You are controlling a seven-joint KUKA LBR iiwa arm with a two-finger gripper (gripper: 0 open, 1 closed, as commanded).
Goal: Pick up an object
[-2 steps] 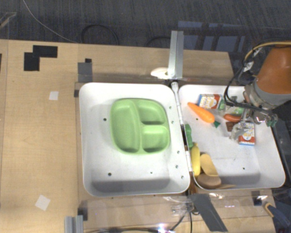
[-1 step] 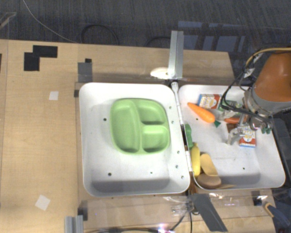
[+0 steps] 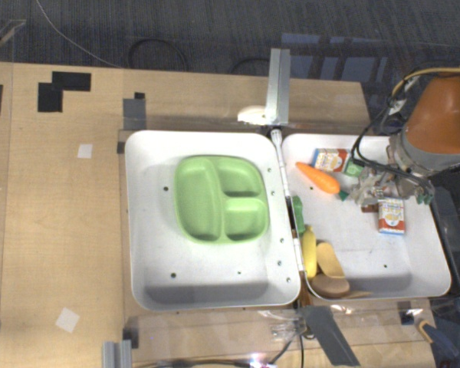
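My gripper (image 3: 370,192) hangs low over the upper right part of the right bin (image 3: 414,271), under the grey wrist and orange band. An orange carrot (image 3: 319,178) lies just to its left. A small white and red carton (image 3: 392,215) sits directly to its lower right, close to the fingertips. A second small carton (image 3: 330,159) rests near the bin's far wall. Along the left wall lie a green stick-like item (image 3: 297,208), a yellow banana (image 3: 310,252), a pale yellow piece (image 3: 330,259) and a brown piece (image 3: 332,286).
The left bin (image 3: 149,274) holds a green divided tray (image 3: 218,198) in its middle. A metal post (image 3: 278,90) stands behind the ridge between the bins. Cables loop from the arm at the upper right. Bare white floor spans the right bin's lower right.
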